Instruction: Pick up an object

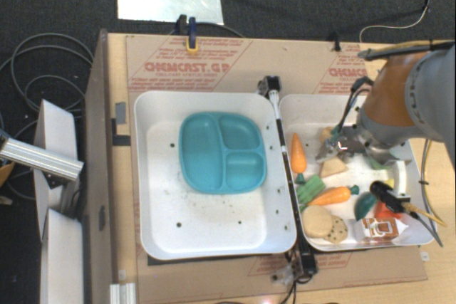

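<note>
Objects for picking lie crowded in the right bin (313, 105). Moving from the left, I see the left bin (160, 224) holding a teal divided plate (221, 152) near its centre. A black divider runs between the two bins. Just past it, in the right bin, an orange carrot (297, 153) stands along the left wall, with a green piece (311, 189) below it, a second carrot (332, 196) lying crosswise, and a round cookie (318, 224) near the front edge. A pale wedge (333, 168) sits mid-bin. My gripper (336, 147) hangs just above that wedge, reaching in from the right. I cannot tell how far apart it is, or whether it touches anything.
</note>
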